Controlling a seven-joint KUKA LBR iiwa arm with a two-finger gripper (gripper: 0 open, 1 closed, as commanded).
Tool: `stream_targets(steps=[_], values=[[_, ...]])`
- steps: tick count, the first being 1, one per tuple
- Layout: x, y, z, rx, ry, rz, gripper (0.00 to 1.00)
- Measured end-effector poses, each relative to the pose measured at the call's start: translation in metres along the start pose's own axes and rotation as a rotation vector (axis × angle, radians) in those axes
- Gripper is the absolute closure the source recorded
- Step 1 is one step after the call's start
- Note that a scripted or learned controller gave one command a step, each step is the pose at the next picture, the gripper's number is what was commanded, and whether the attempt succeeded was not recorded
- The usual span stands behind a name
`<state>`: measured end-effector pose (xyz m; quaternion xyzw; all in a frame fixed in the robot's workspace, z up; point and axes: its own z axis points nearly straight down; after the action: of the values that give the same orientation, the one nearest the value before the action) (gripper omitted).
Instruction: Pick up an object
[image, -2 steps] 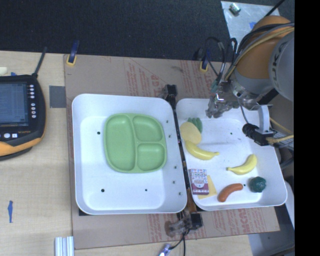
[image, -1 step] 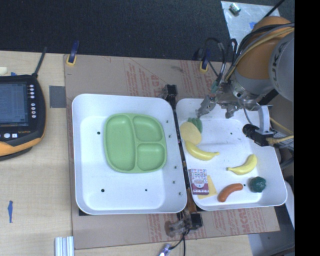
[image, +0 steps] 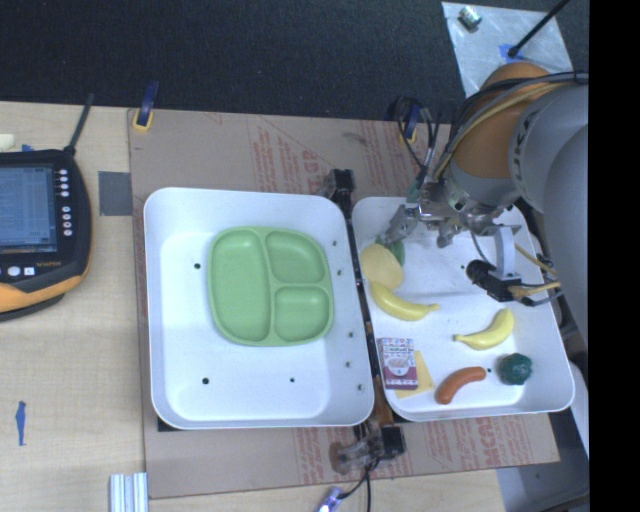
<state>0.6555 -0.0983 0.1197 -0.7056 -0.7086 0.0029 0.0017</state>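
Reaching is the step in hand, by my reading: the arm (image: 520, 120) leans in from the right over the far end of the right bin (image: 540, 400), and the tool (image: 400, 232) hangs low near that bin's far-left corner. Nothing is seen between its tips, so no pick has been made yet. Whether the tool is parted or closed I cannot tell from this slanted view; the wrist and cables crowd it.

Closest to the tool is a pale yellow round fruit (image: 380, 265), lying just beside and a little nearer the camera, against the bin's left wall. A banana (image: 402, 303) lies touching or almost touching that fruit on its near side. A second banana (image: 488, 330) sits toward the right, well apart from the tool. Along the near edge lie a small carton (image: 398, 362), a sausage (image: 460, 383) and a dark green ball (image: 515, 369).

The left bin (image: 170, 300) holds a green divided plate (image: 270, 285), far from the tool.

Next, the tool likely needs a short shift toward the round fruit, then a straight drop and a close.
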Motion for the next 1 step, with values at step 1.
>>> stream_targets(steps=[1], values=[[-0.0004, 0.0006, 0.028, 0.0, 0.0, 0.0, 0.0]])
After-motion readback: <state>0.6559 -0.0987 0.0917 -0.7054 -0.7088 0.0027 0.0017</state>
